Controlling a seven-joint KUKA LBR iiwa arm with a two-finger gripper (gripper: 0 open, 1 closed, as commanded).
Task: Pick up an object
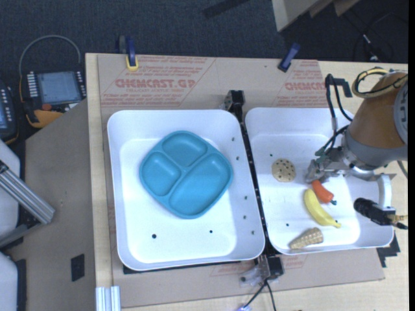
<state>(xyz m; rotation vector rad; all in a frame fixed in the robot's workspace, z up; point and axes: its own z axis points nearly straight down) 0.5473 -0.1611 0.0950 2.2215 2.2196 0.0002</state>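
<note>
**Gripper low over small items in the right bin**

A blue plate (187, 173) lies in the left bin (123, 238). In the right bin (285, 125), a cookie (283, 170) lies at 9 o'clock of the gripper (320, 172); carrot (322, 192), banana (320, 208) and cone (307, 239) lie toward 6. All are judged light; the banana looks smooth, best taken mid-length. The gripper's opening cannot be told; the carrot lies just beneath it.

Yellow banana (320, 208) lies slantwise in the right bin (272, 229).
</note>
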